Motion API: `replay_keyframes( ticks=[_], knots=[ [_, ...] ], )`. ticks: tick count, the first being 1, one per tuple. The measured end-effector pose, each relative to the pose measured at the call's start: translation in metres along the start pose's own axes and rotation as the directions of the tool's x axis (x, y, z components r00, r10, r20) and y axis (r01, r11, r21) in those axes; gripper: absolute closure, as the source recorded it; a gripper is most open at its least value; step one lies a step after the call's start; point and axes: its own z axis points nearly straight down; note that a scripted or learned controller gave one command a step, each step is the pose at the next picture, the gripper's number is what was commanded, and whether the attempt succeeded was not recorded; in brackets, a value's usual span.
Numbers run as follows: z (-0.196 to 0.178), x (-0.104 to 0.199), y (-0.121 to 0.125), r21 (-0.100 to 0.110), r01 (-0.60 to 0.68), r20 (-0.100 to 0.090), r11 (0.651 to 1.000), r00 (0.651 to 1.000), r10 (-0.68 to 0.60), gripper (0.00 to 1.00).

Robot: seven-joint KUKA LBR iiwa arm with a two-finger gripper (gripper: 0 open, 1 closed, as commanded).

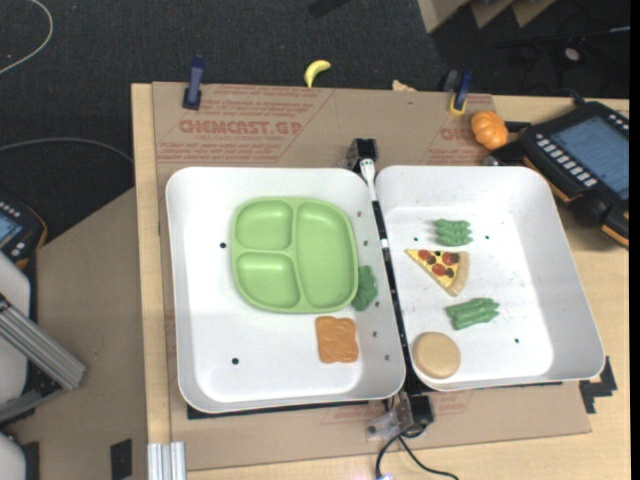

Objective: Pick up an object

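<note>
Pizza (441,266) lying flat, broccoli (452,232) at twelve o'clock crowding it, risking a slipped pinch; tool state: cannot tell.

Bench: we see a brown board (300,118) printed with faded red lettering, spread across the top.
Bins: a left white bin (200,298) and a right white bin (530,268) lie on the board, touching along their inner edges.
Clamps: two blue clamps (194,83) grip the board's far edge.
Loose pieces: we note an orange toy (489,128) on the far right corner.
</note>
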Motion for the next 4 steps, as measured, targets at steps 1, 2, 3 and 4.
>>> replay_keyframes(
  ticks=[1,2,3,4],
  knots=[
    [-0.054,-0.043,0.007,-0.012,-0.001,0.007,1.000,1.000,0.001,1.00],
    [-0.011,-0.040,0.000,0.000,0.002,0.000,1.000,1.000,-0.002,1.00],
    [-0.053,0.019,0.001,-0.013,0.010,0.003,1.000,1.000,-0.010,1.00],
    [-0.001,-0.035,0.018,0.001,-0.001,0.001,1.000,1.000,0.001,1.00]
  ],
)
